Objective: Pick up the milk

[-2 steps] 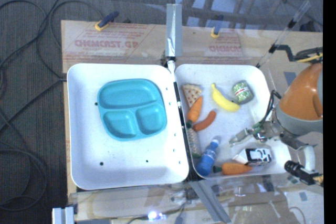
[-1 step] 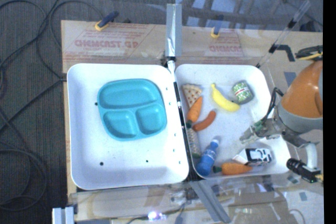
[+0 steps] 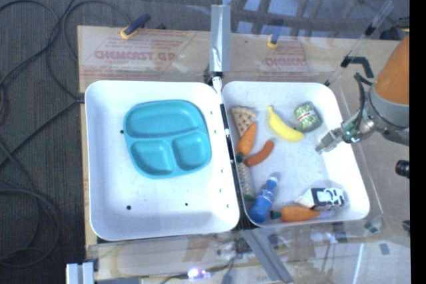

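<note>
The milk (image 3: 325, 197) is a small white carton with black patches. It lies on its side in the front right corner of the right bin (image 3: 346, 113), touching an orange carrot (image 3: 297, 213). My gripper (image 3: 331, 140) hangs over the bin's right side, farther back than the milk and apart from it. Nothing shows in its grasp. The grey arm with its orange band (image 3: 393, 76) comes in from the right edge.
The right bin also holds a banana (image 3: 285, 126), a green can (image 3: 307, 116), a waffle slice (image 3: 243, 118), a second carrot (image 3: 247, 138), a sausage (image 3: 259, 152) and a blue bottle (image 3: 264, 199). A blue divided plate (image 3: 167, 136) sits in the left bin (image 3: 106, 196).
</note>
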Motion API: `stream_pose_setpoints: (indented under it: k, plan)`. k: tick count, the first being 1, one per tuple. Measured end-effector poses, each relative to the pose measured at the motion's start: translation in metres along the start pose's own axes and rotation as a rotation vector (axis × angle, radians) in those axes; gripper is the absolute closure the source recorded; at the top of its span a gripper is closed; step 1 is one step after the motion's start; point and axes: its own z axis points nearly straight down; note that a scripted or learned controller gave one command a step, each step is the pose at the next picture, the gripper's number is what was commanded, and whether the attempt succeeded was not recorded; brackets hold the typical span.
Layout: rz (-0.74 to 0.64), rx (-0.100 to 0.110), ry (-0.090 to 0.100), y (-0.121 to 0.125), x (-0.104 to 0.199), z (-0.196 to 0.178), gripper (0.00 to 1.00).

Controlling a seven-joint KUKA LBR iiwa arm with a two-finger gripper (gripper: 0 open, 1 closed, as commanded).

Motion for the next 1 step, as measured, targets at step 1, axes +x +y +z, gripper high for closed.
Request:
stream_pose_setpoints:
  k: [1]
  plan:
    - [0.000,0.000,0.000,-0.0001,0.0000,0.0000,0.00]
